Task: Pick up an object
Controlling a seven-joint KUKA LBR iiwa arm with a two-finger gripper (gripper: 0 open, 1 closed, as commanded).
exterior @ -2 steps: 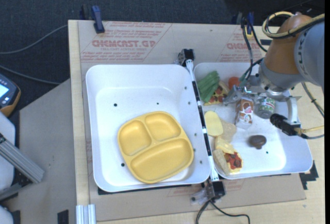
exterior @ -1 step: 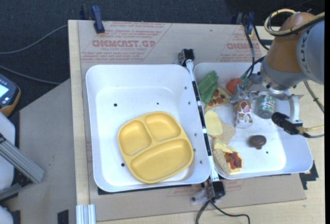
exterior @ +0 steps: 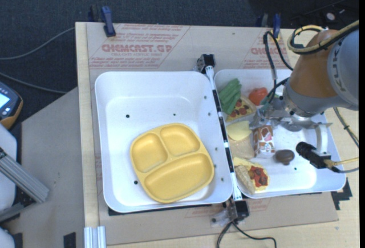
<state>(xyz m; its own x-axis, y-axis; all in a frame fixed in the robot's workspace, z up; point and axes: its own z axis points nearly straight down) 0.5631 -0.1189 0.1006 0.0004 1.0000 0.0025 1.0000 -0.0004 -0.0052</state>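
Note:
My gripper [exterior: 267, 120] hangs over the middle of the right bin [exterior: 296, 184], reaching in from the right. Directly under it, and just toward the front, is a small red and white carton [exterior: 263, 142]; I cannot see whether they touch. A brown oval piece [exterior: 284, 156] lies to the right of the carton. A green toy vegetable [exterior: 230, 94], a red tomato [exterior: 258, 95] and a pizza slice [exterior: 241, 109] lie at the back of the bin. A pale yellow slice [exterior: 238, 130] sits left of the gripper. Another pizza slice [exterior: 254, 175] lies at the front.
The left bin [exterior: 114, 98] holds a yellow divided plate [exterior: 171, 162] in its front half. A black and white rail [exterior: 221, 127] separates the two bins. The arm's orange and grey wrist [exterior: 319, 78] covers the back right of the right bin.

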